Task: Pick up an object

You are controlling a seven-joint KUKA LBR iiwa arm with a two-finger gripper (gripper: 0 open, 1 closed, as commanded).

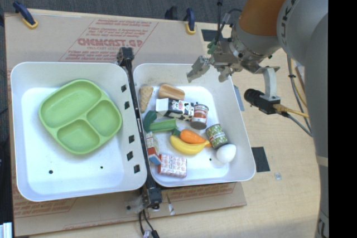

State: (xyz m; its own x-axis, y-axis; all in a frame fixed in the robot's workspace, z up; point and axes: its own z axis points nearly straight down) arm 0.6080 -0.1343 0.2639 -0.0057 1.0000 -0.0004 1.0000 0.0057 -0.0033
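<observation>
Here the arm (pixel 290 14) reaches in from the right above the tabletop (pixel 279 175), which bears two white bins. The left bin (pixel 22 175) holds a green divided plate (pixel 81 115). The right bin (pixel 237 120) holds a clutter of small things: a banana (pixel 187 146), a carrot (pixel 193 136), a can (pixel 216 135), an egg (pixel 225 153), a bread roll (pixel 170 91) and a red box (pixel 173 165). The end effector (pixel 212 68) hangs over that bin's far rim, fingers spread apart, nothing between them, well above the pile.
</observation>
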